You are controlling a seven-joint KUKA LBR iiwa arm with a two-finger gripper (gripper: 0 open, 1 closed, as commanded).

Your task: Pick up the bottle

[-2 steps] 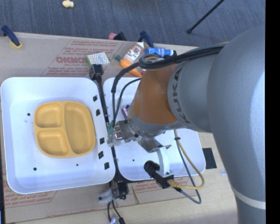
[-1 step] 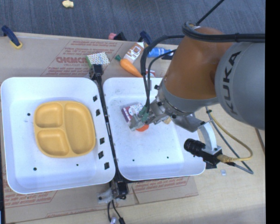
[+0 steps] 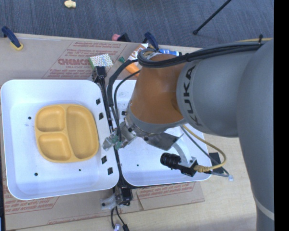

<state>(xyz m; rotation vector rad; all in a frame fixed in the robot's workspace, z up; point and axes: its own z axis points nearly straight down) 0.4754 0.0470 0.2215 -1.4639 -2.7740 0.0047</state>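
One arm [image 3: 183, 100] hides both bottle and fingers over the right bin [image 3: 149, 174]; their state unclear.

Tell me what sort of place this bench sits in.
Probably a robotics lab or test cell. A large grey KUKA arm with an orange band reaches over two shallow white plastic bins set on flattened cardboard held by blue clamps, with a dark tripod leg on grey carpet.
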